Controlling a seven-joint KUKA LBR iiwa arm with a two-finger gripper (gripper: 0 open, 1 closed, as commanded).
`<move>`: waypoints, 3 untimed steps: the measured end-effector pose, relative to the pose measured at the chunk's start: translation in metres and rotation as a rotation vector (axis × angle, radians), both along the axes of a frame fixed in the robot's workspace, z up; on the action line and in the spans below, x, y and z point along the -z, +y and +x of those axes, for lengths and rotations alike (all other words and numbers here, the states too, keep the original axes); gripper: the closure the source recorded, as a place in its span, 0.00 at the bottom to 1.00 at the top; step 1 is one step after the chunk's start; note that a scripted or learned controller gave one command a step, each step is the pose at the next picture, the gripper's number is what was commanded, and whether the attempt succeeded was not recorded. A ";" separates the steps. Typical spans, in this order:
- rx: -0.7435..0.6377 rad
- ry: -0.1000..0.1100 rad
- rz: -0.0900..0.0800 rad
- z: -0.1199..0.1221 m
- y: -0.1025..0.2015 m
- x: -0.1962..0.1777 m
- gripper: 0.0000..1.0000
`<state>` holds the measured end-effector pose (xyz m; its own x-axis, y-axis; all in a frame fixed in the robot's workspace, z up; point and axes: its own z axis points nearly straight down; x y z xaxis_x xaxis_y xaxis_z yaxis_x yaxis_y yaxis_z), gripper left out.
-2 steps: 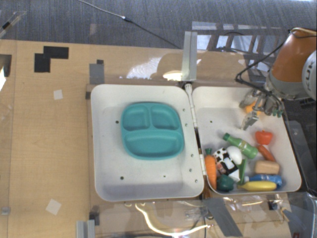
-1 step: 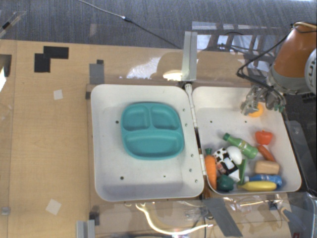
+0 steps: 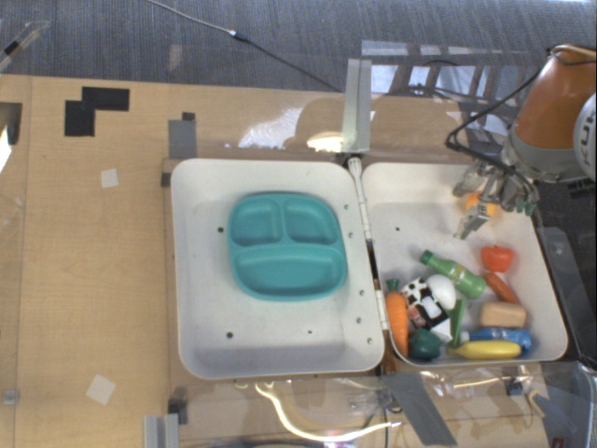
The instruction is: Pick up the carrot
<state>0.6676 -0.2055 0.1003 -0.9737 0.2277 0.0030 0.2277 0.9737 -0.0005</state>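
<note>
The left bin (image 3: 196, 334) holds a teal divided plate (image 3: 286, 245); the carrot (image 3: 397, 317) lies at the right bin's (image 3: 410, 199) front-left corner among toys. The gripper (image 3: 487, 203) hovers over its back-right corner; whether it is wide or narrow I cannot tell

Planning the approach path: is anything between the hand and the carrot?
Yes. The hand hovers at the right bin's upper right; the carrot lies at its lower left. The green bottle and black-and-white toy lie between them.
</note>
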 end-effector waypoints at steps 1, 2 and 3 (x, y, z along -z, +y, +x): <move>-0.003 -0.027 -0.006 0.006 0.000 -0.016 1.00; -0.004 -0.009 -0.003 0.002 0.001 -0.013 0.00; 0.134 0.000 -0.001 -0.008 -0.002 0.013 0.00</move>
